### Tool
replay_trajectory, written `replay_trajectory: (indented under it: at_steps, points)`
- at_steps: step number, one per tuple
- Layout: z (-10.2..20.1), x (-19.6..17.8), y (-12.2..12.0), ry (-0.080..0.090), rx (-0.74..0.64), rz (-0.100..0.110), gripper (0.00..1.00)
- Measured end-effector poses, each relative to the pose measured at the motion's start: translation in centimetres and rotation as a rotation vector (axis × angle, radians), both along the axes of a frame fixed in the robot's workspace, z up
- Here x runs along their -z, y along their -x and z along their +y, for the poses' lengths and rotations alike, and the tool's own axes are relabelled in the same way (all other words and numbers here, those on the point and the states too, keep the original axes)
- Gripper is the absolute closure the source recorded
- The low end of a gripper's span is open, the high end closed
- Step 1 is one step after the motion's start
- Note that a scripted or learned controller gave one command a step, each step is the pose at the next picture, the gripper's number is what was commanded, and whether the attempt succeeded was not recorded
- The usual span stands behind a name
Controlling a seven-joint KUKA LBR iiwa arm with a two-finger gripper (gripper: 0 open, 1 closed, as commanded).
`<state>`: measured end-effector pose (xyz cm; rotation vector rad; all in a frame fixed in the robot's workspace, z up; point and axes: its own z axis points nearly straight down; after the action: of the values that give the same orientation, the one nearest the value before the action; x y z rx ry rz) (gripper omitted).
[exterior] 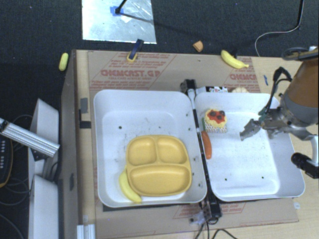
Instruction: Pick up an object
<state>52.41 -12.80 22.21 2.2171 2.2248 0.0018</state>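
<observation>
The gripper (247,131) hangs over the right bin (259,178), reaching in from the right, its dark fingers pointing left and a little downward. Whether they stand open or closed I cannot tell from this slant, and nothing shows between them, so I judge the claw to be carrying nothing.

The nearest candidate for the pick is the small cake (216,120), yellow with red and dark topping, which sits upright to the left of the claw and slightly farther from the camera, near the bin's left wall. An orange carrot (207,144) lies lengthwise against that same wall, left of the claw and a bit nearer the camera, just beside the cake's lower edge. Well to the left, in the other bin, rest a yellow divided plate (158,164) and a banana (128,188) tucked at its near-left corner.

To do this step well, I would pick the cake: it stands proud of the floor and gives two flat sides to clamp. The claw should shift left until centred above it, open wider than the cake, then descend straight so neither finger clips the topping or nudges the carrot. The wall close behind leaves little room, so the fingers are best aligned along the wall rather than across it
</observation>
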Motion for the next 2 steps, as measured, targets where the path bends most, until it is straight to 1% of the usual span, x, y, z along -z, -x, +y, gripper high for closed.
replay_trajectory:
  at_steps: [1, 2]
  points:
    - [2.0, 3.8, -5.0, 0.001, 0.0, 0.0, 0.0]
    - [3.8, 10.7, -12.7, -0.001, -0.001, 0.001, 0.0]
